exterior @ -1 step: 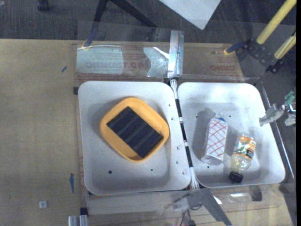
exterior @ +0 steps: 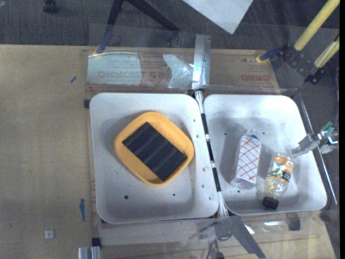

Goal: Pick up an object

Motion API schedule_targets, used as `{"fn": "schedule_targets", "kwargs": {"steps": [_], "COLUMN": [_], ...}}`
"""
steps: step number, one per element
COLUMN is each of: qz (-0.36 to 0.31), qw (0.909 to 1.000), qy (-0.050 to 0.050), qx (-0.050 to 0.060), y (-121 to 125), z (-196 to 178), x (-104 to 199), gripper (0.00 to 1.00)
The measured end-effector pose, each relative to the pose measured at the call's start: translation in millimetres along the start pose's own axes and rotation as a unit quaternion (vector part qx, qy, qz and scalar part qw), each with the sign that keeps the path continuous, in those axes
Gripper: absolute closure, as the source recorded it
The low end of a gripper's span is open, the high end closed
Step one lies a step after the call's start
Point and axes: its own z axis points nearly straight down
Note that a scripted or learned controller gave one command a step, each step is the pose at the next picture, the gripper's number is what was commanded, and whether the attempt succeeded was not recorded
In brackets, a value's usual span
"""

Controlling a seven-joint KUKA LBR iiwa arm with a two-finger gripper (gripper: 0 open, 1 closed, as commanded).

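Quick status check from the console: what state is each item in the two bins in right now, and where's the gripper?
Yellow square dish with a dark ribbed insert: flat in the left bin, untouched.
White packet with red crosshatch print: lying in the right bin, not held.
Small clear juice bottle with black cap: on its side, cap toward the bin's near edge.
Gripper: at the right bin's right wall, holding nothing.

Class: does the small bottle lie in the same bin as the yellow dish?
No: the bottle lies in the right bin, the yellow dish in the left bin.
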Motion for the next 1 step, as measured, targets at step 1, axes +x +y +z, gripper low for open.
{"fn": "schedule_targets", "kwargs": {"steps": [1], "qz": [-0.044], "qw": [0.999], "qy": [-0.002], "qx": [-0.002], "y": [17.8], "z": [151.2], "x": [37.5], "gripper": [0.0]}}
